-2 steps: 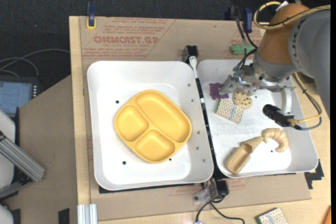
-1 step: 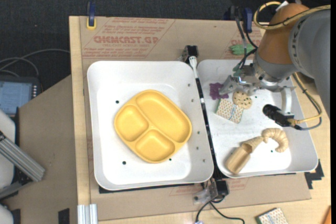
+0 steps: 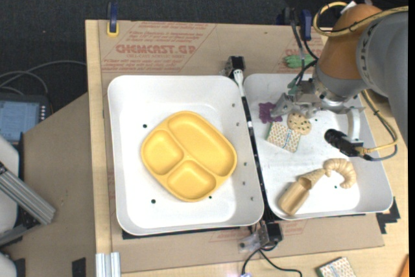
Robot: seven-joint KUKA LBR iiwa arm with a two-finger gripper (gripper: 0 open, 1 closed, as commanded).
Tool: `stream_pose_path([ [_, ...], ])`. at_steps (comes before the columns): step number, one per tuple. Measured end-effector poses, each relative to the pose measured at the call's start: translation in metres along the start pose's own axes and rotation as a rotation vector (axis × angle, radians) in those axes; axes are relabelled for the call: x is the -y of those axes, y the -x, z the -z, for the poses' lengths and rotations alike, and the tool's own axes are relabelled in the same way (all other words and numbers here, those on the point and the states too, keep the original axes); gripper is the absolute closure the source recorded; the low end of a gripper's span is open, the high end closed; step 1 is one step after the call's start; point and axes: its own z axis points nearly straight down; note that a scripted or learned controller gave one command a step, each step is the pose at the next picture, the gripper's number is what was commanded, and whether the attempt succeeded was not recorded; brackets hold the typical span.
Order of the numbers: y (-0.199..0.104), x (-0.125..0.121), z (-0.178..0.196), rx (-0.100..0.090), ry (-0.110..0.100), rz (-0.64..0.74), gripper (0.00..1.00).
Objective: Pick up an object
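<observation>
**Tool low over the upper part of the right bin, no grasp confirmed**

The arm (image 3: 363,42) reaches in from the right, and the tool (image 3: 299,107) sits low in the upper half of the right bin (image 3: 369,198). From this slant the tool's tip is too cluttered to read, so I cannot tell whether it is released or clenched, and nothing can be confirmed as held.

Candidate objects all lie in the right bin. A round speckled cookie-like piece (image 3: 297,122) is just below the tool, possibly touching it. A checked patterned packet (image 3: 283,136) lies beside and partly under that piece. A small purple piece (image 3: 266,111) sits to the left, near the divider between the bins. A tan croissant-shaped toy (image 3: 342,170) and a tan cylinder (image 3: 296,195) lie well apart from the tool, toward the lower edge.

The left bin (image 3: 123,139) carries a yellow divided plate (image 3: 187,156), flat and central.

Judgement: the tool's placement over the cluster suggests the cookie-like piece or packet is the target. Crowding there risks a glancing or double contact.
</observation>
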Motion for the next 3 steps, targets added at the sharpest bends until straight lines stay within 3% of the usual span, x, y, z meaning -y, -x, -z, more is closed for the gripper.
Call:
stream_pose_path([
  [3,0.0,0.0,0.0,0.0,0.0,0.0,0.0],
])
